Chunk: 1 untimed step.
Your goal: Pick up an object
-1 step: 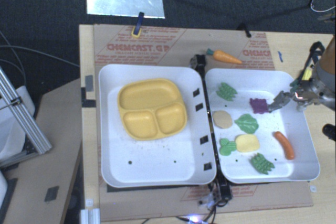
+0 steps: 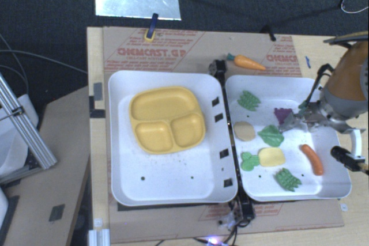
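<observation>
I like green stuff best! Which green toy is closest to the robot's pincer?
The green leaf in the middle of the right bin. It lies just left of the pincer; the other three green toys lie farther off.

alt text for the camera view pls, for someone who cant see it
A grey and orange robot arm reaches from the right into the right white bin, its gripper beside a purple toy among green, tan, yellow and orange play foods. The left white bin holds a yellow divided tray; a toy carrot lies on the bench behind.
</observation>
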Each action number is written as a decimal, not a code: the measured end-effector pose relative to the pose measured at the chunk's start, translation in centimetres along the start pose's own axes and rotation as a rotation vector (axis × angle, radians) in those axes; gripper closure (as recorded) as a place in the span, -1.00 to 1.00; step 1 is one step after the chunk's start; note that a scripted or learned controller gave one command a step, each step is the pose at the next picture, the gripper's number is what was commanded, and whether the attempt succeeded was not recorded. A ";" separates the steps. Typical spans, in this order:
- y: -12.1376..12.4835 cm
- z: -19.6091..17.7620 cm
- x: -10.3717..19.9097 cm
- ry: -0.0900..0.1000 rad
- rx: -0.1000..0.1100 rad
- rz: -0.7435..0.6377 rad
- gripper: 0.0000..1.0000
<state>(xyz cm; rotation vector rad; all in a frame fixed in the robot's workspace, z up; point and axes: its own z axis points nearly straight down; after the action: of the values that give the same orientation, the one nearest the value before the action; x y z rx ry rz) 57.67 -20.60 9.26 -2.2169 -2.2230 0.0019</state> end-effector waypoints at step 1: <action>7.9 0.7 1.5 -0.003 -0.012 -0.006 -1.00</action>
<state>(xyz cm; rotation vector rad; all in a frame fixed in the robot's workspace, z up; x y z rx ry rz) 65.57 -19.10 8.56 -2.2175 -2.2369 -0.0080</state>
